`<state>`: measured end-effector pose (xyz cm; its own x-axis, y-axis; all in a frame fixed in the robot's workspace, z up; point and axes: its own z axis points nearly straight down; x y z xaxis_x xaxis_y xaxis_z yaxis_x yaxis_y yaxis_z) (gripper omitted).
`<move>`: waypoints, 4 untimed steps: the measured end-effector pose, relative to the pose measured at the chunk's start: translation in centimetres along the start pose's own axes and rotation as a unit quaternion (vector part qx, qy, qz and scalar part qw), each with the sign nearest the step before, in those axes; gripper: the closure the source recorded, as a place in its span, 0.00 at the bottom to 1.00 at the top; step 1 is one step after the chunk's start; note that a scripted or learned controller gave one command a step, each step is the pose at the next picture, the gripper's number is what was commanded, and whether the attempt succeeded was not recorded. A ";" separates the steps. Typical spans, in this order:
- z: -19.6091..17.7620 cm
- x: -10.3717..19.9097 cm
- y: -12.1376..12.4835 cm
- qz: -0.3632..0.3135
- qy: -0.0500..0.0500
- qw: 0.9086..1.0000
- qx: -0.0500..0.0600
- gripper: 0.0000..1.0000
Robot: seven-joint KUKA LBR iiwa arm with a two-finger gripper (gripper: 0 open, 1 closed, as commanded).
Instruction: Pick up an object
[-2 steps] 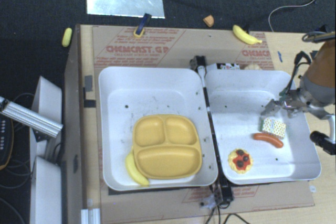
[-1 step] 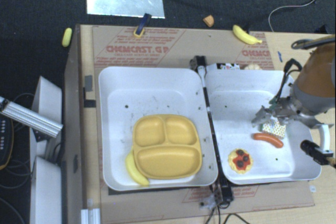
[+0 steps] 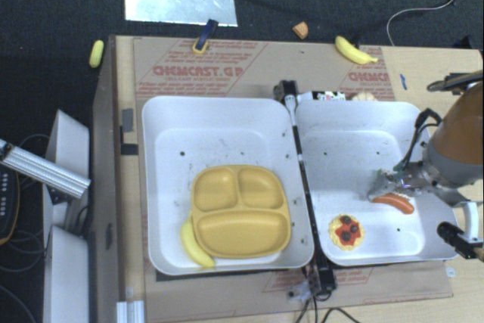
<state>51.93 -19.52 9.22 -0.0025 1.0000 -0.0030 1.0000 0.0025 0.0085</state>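
While the grey arm with its orange band (image 3: 461, 134) reaches in low from the right, its gripper (image 3: 393, 184) hovers over the right white bin (image 3: 355, 125), just above a small orange-red sausage-shaped toy (image 3: 395, 202) lying on the bin floor. Whether the fingers are apart or together cannot be told. A clean pick likely needs them straddling the sausage's narrow width. Nearby lies a round toy pizza (image 3: 346, 231). A yellow divided plastic plate (image 3: 240, 209) sits in the left white bin (image 3: 219, 125).

You look down at a slant from above the counter (image 3: 249, 60), far enough to see both white bins (image 3: 227, 117) and surrounding floor.
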 end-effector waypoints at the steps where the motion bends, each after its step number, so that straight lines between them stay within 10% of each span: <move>1: -1.2 -0.3 0.2 0.000 -0.004 1.000 -0.004 1.00; 2: -8.9 -1.2 1.2 -0.001 0.001 1.000 0.002 1.00; 3: -8.8 -1.2 1.1 -0.001 0.001 1.000 0.003 0.00; 4: -0.2 -1.1 0.4 0.001 0.002 1.000 0.004 0.00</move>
<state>52.33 -20.61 9.39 -0.0011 1.0000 0.0003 1.0000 0.0011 -0.0002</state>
